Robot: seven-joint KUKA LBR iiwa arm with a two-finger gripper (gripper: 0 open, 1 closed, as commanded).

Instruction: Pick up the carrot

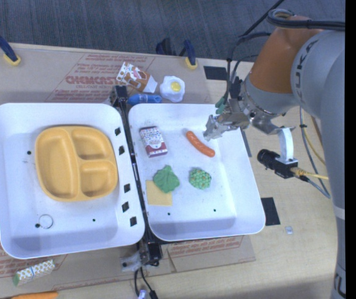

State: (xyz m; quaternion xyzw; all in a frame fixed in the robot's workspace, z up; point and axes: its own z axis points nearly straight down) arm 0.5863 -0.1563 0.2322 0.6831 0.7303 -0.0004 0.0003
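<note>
Carrot (201, 144) lies in the right bin (243, 167), near its far side; likely light, rigid, smooth plastic, best pinched across its middle. Gripper (215, 128) hovers just beside it, nothing between its fingers.

Two bins sit side by side on the desk (302, 229), touching along their inner edges. The left bin (3, 167) holds a divided plate (76, 162) lying flat near its middle. In the right bin (243, 192), a small carton (153, 141) lies toward the back left, and the carrot (200, 144) lies to its right, slanting. The end effector (218, 126) hangs just beside the carrot's back end, at the bin's right rear. Nearer the front, a leafy piece (166, 179) rests partly on a flat slice (158, 194), with a round clump (199, 178) to their right. Behind the bins, on the desk, lie a packet (132, 76), a bottle (144, 98) and an egg (173, 88).
</note>
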